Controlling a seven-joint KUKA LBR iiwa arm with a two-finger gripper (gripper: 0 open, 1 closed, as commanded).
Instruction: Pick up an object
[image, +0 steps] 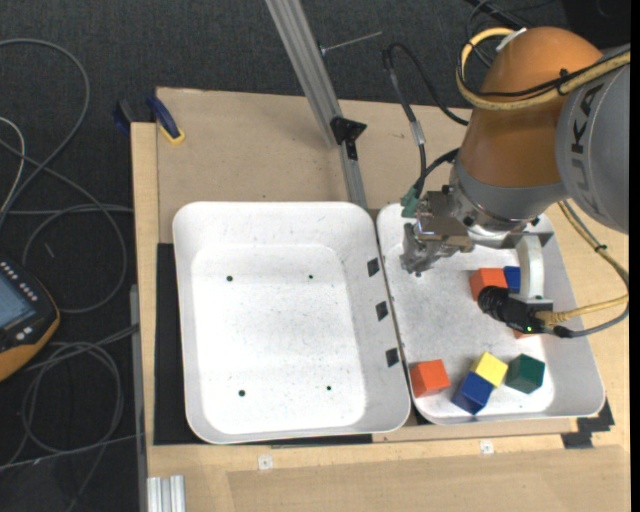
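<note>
Where the grey arm (590, 120) reaches in from the right, its orange band (530, 100) swells above the wrist and the gripper (418, 262) hangs over the far left part of the right-hand bin (440, 320). From where I stand the metal head is a tangle of grey parts pointing down at the white floor of that bin; I cannot tell how its tips are set, and no block shows between them. It looks to be just above bare floor, close to the wall shared with the left-hand bin (280, 320).

The blocks all lie in the right-hand bin, apart from the gripper. An orange block (431, 376) sits near the front, by the dividing wall. Just to its right a yellow block (491, 368) touches a blue block (471, 392), and a green block (525, 373) lies beside those toward the front right corner. Farther back, under the arm's black fitting (510, 308), another orange block (489, 281) sits with a smaller blue one (512, 276) against it.

On the arm's grey shell, at the right edge, large letters read "UK" (592, 125), cut off by the frame. At the far left, on the dark floor among cables, lies a handheld controller (20, 310) with an orange rim; its screen is too small to read.
</note>
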